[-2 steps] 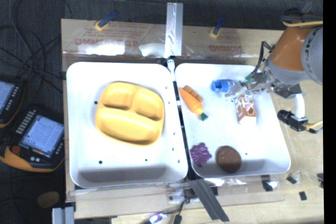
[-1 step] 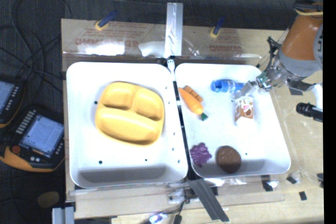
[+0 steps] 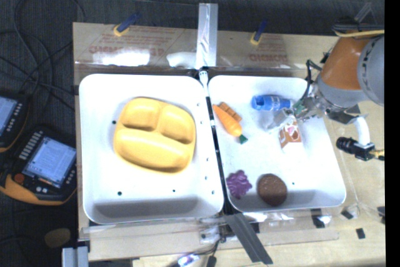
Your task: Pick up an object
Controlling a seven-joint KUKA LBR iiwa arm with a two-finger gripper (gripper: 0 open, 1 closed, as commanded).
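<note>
Camera view: two white bins are seen side by side, the left bin [image 3: 100,197] and the right bin [image 3: 325,191]. One yellow divided tray [image 3: 154,133] is lying in the left bin, near its middle, with bare floor left around it, most of it toward the near rim.

Five small things are counted in the right bin: one blue bottle [image 3: 270,102], one toy carrot [image 3: 229,120], one red-and-white packet [image 3: 290,134], one purple toy [image 3: 238,184] and one brown ball [image 3: 272,189].

The gripper [image 3: 299,110] is lowered into the far right part of the right bin, close to its right wall; whether its fingers are apart or together cannot be told. The bottle is found just to the left of the gripper, the packet just below it and nearly touching. The carrot is set farther left, close to the wall shared by the bins. The purple toy and the ball are kept well apart from the gripper, side by side near the front rim. Open floor is left between the packet and those two.
</note>
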